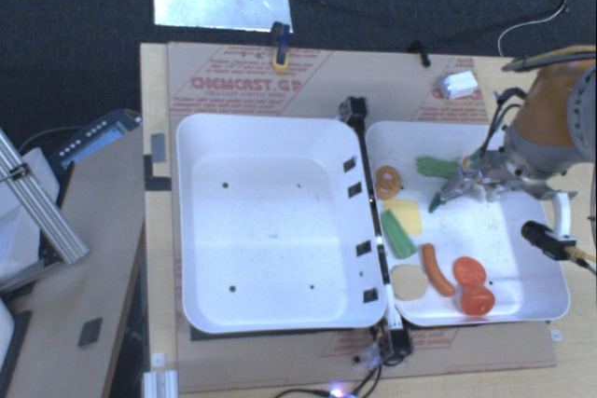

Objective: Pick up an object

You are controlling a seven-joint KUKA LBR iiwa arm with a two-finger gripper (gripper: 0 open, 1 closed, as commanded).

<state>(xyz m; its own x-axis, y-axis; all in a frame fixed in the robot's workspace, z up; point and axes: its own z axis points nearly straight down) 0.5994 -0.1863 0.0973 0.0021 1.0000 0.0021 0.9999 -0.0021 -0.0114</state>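
Note:
The right bin [536, 280] holds several toy foods. Near its left wall lie an orange ring [387, 180], a yellow block [405, 219] and a green cucumber-like piece [397, 240]. Further forward lie a tan round piece [408, 282], an orange sausage [437, 268] and two red tomatoes [469, 271] [477, 300]. A green leafy piece [435, 167] lies at the back. My gripper [439, 197] hangs low over the bin's middle, just in front of that green piece and right of the yellow block. I see nothing held in it.
The left bin [270, 219] stands beside the right one, with black clips [355, 190] along the shared wall. A small white box [457, 86] and a yellow-and-blue clamp [280, 47] lie on the board behind the bins.

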